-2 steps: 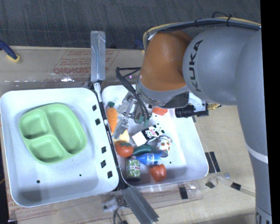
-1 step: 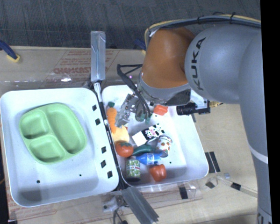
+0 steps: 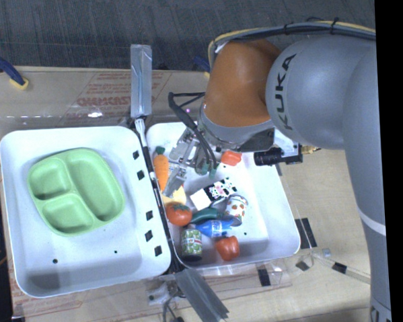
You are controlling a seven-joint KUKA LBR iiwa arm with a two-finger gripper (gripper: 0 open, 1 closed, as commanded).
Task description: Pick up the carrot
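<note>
One claw (image 3: 178, 166) is what I am working with, a cluster of dull metal parts hanging low in the upper left part of the right bin (image 3: 283, 221). From this slanted view I cannot tell whether it is released or clenched, and I see nothing gripped in it. Just beside it, on its left, lies the carrot (image 3: 162, 174): a smooth orange taper with a small green tuft at its far end, lying along the bin's left wall and pointing towards the near side. The claw's tip looks to be touching it or very nearly so; I cannot say which.

Below the carrot sits a pale yellow wedge (image 3: 179, 194), then a glossy round tomato (image 3: 178, 215) with a green stalk. To the right of these are a flat white block (image 3: 201, 197) and a black-and-white patched piece (image 3: 220, 188). Nearer the front wall are a blue oblong thing (image 3: 216, 225), a squat green can (image 3: 191, 242) and a shiny red lumpy fruit (image 3: 227, 247). A small red-orange piece (image 3: 232, 158) lies on the claw's right.

Above the claw bulge the wrist's smooth orange band (image 3: 241, 74) and the matt grey arm (image 3: 322, 83).

The left bin (image 3: 17, 224), white and round-cornered, holds a soft green divided plate (image 3: 75, 190) with three compartments.
</note>
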